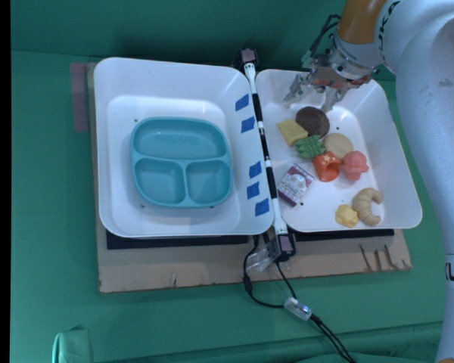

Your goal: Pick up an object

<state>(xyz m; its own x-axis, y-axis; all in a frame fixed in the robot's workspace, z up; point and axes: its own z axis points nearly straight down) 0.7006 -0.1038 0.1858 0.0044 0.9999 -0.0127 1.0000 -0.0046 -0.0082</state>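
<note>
My gripper point(315, 95) hangs over the far part of the right bin point(393, 157), its fingers spread open with nothing between them. Just below it lies a dark brown round piece point(312, 119). Beside that are a yellow wedge point(291, 131), a green leafy piece point(310, 147), a beige round piece point(337, 144), an orange-red piece point(326, 166) and a pink-red piece point(355, 164). Nearer the front lie a small purple-and-white packet point(294, 184), a croissant point(368, 205) and a small yellow chunk point(346, 216).
The left bin point(113, 89) holds a teal tray point(181, 162) with three compartments. A divider with blue tape tabs point(258, 151) runs between the bins. Cables point(287, 297) trail off the bench front. The arm fills the right side.
</note>
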